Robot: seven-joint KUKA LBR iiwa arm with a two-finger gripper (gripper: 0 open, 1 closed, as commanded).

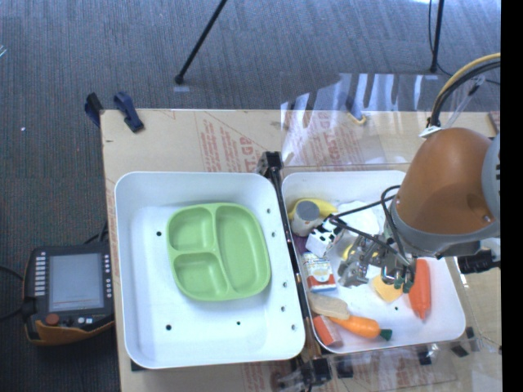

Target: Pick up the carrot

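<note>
One gripper (372, 266) is all I have, and it hangs low in the right bin (454, 325), a little right of the frame's centre and below its middle. It is a tangle of metal and cable from this slanted angle, so I cannot tell how my grasp stands. My orange band (445, 178) bulks large above and to the right of it, covering the upper right part of that bin.

Just to the right of my gripper a carrot (420, 289) lies nearly upright in the frame, close beside me, its upper end against my wrist. A second carrot (359, 326) lies below my gripper near the bin's lower edge, pointing right, with a dark green stub at its right end. Between the two sits a small yellow wedge (389, 291). Left of the lower carrot rests a pale bread-like piece (329, 305), and below it a small orange-red piece (323, 331) near the lower left corner of the bin. To the left of my gripper are a small carton (319, 271), a black-and-white item (324, 237), and a grey can (306, 214) against something yellow.

The left bin (139, 219) fills the middle left of the frame and holds a green divided plate (219, 250). A teach pendant (72, 288) lies on the floor at the far left.
</note>
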